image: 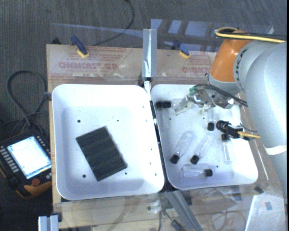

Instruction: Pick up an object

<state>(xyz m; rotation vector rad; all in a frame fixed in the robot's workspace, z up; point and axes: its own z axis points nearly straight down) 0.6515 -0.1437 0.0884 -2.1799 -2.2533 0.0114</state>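
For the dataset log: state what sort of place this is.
Likely a robotics lab's test bench: two white bins clamped onto a board, a teach pendant lying on the carpet alongside, and clear vials laid out as things to pick.

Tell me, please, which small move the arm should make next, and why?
Probably lower the gripper toward the clear vial lying just beside it near the back of the right bin. The gripper hangs over that corner, and nothing is visible between its fingers, so no object seems picked yet.
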